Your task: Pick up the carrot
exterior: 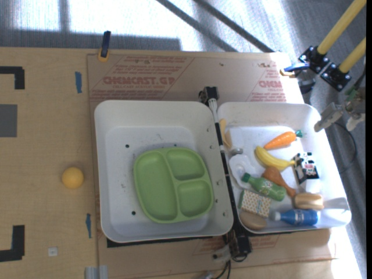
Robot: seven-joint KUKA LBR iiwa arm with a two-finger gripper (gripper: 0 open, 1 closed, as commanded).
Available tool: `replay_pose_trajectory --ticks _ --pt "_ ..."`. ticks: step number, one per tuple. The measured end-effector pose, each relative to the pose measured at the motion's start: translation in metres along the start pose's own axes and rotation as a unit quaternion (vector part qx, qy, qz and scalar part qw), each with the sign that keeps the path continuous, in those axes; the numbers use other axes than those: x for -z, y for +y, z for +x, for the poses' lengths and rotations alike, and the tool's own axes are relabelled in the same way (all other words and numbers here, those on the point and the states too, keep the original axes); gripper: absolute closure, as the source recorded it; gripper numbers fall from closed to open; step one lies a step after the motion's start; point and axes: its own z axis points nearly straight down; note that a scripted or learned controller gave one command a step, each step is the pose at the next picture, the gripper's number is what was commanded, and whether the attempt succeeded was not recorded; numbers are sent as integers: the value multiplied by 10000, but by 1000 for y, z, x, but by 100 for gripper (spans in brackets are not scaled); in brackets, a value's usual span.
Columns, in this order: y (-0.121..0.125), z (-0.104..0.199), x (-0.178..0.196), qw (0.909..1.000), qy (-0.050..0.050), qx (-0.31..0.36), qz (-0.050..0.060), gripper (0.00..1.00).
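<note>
Reviewing the right bin (322, 133), I find the carrot (280, 139) near its far wall, above the banana (273, 158), untouched. Approach not begun; jaw state I cannot tell. Next: descend over the carrot.

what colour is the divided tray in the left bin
Light green, seen in the camera view: the divided tray lies in the left bin.

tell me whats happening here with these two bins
A robot is set to pick up the carrot, which lies untouched in the right bin among a banana, bottles and other toy food. The left bin holds a green divided plate. Nothing is grasping any item at this moment.
</note>
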Motion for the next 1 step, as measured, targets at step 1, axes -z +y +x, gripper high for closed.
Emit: replay_pose_trajectory --ticks 1 --pt "33 6 -171 9973 58 733 -63 0"
